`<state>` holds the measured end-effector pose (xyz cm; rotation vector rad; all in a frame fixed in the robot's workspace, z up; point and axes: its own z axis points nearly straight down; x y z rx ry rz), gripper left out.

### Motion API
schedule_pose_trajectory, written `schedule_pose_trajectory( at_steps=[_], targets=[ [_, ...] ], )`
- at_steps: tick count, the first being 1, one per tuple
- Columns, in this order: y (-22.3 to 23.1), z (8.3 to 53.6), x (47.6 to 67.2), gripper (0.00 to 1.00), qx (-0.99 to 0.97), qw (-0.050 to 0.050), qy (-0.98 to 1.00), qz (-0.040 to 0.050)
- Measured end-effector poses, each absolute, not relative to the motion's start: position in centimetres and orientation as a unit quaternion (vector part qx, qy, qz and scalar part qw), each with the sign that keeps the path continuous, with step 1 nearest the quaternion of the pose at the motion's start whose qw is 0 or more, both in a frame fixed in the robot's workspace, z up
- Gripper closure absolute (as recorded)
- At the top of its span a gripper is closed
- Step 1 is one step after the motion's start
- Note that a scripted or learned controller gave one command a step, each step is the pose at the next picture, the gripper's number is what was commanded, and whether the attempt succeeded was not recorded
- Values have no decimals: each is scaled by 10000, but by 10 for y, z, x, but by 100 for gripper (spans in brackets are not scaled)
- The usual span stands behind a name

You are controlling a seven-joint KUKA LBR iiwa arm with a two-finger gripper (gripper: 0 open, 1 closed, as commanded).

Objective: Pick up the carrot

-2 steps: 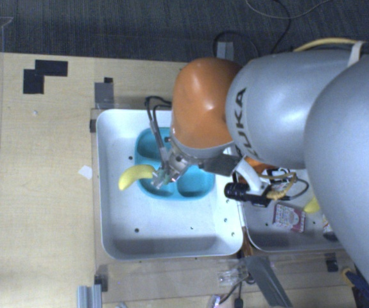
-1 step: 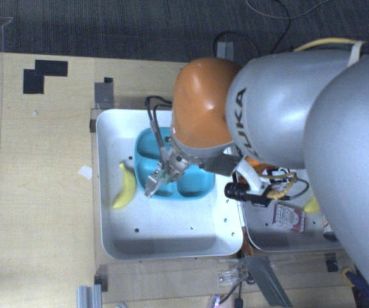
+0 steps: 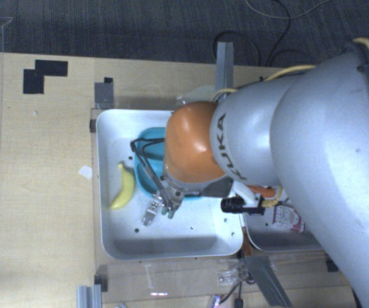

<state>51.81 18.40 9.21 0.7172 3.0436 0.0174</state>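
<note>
Your arm point(image 3: 287, 153) comes in from the right and covers much of both bins, its orange band point(image 3: 194, 147) sitting over the middle of the left bin point(image 3: 107, 172). Below that band the tool point(image 3: 158, 208) hangs low over the left bin's white floor, pointing down and to the left; you can see its pale metal fingers point(image 3: 149, 217) close to the floor, with bare floor around their tips and nothing between them, but whether they are spread or pressed together cannot be told from this angle. Just to the tool's left lies a yellow banana point(image 3: 124, 188), curved, close to the bin's left wall and apart from the fingers. A blue object point(image 3: 149, 156) sits behind the tool, partly hidden under the orange band. The carrot point(image 3: 264, 190) appears only as a small orange sliver at the left edge of the right bin point(image 3: 267, 241), tucked under the arm, near the wall that divides the bins and well apart from the tool. Beside it you can see a red-and-white packet point(image 3: 285, 217), partly covered. The pale wooden tabletop point(image 3: 36, 191) stretches off to the left.
</note>
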Motion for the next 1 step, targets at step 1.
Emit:
schedule_pose_trajectory(
  at_steps=[1],
  targets=[
    [195, 94, 653, 0, 2256, -92, 9742, 57]
  ],
)
